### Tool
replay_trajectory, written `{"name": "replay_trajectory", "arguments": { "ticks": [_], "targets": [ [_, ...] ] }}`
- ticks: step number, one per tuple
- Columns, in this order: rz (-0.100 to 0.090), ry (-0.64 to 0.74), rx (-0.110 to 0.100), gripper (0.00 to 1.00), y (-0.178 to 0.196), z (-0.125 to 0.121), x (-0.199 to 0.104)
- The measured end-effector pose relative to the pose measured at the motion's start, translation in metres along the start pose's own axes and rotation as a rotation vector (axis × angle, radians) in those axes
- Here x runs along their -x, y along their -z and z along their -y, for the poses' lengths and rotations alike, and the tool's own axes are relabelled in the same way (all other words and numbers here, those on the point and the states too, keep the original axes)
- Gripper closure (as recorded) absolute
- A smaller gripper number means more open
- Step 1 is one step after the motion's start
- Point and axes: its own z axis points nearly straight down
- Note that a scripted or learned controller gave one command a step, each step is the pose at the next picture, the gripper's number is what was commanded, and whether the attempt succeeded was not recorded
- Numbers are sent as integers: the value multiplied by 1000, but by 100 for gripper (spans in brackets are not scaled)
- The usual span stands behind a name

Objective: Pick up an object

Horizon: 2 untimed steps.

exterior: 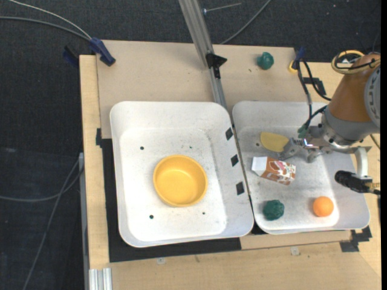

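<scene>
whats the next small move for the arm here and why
Probably lower the end effector a little toward the small carton: it hovers in the right bin between the yellow piece and that carton, with nothing visibly between its fingers.

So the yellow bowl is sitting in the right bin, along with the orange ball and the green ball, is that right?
Not quite: the camera view shows the yellow bowl in the left bin. The orange ball and the green ball are indeed in the right bin.
</scene>
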Motion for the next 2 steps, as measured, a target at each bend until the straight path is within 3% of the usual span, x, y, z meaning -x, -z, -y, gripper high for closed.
{"name": "replay_trajectory", "arguments": {
  "ticks": [1, 2],
  "targets": [
    [1, -1, 11, 100, 18, -3, 0],
    [11, 1, 27, 100, 64, -1, 1]
  ]
}}
